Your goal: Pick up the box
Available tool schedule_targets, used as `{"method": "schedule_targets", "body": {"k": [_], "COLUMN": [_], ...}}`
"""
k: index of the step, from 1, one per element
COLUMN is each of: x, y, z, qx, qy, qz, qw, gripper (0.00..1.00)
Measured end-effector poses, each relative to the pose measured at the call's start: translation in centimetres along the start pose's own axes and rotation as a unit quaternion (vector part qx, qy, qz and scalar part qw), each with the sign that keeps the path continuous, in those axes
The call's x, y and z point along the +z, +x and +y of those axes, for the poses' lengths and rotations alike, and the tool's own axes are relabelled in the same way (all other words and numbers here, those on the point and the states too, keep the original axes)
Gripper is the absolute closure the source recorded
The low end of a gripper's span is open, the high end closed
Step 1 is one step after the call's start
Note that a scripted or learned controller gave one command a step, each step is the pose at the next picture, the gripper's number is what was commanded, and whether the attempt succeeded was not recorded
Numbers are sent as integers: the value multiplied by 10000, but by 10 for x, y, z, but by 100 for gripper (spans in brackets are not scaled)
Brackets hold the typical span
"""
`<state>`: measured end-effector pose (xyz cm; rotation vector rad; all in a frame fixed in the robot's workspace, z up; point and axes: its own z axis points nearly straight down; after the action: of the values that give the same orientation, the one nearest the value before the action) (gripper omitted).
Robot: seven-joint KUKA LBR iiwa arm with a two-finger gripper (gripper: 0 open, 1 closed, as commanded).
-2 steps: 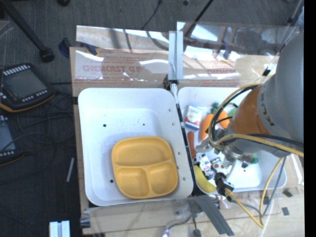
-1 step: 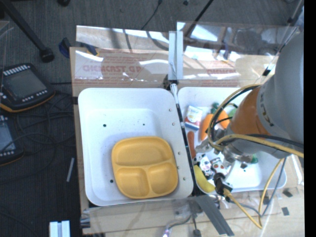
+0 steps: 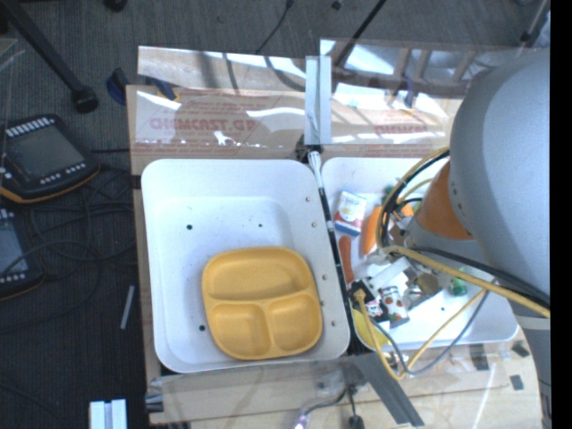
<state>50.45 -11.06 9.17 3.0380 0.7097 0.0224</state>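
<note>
At far-left corner of R bin (image 3: 483,324): box (image 3: 350,208), long axis approx. near-far.

The large grey robot arm with an orange band (image 3: 505,150) is cut off by the right edge of the frame and covers most of the right-hand shallow white bin (image 3: 496,331), hiding much of that bin's floor. At the bin's upper left, the print on the small white box with blue and orange markings (image 3: 350,208) is too small to read, and the orange object (image 3: 369,231) just beside it runs partly under the arm, so its shape cannot be told. A flat dark device (image 3: 11,259) at the middle left is cut by the left edge, and a small white block (image 3: 107,413) at the lower left is cut by the bottom edge.
</note>
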Motion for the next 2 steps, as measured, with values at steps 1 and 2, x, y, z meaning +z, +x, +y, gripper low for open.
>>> {"method": "schedule_targets", "body": {"k": [1, 2], "x": [2, -95], "y": [61, 7], "z": [22, -56], "qx": [-298, -95], "qy": [62, 51], "qz": [-23, -71], "qw": [9995, 9999], "gripper": [0, 0]}}
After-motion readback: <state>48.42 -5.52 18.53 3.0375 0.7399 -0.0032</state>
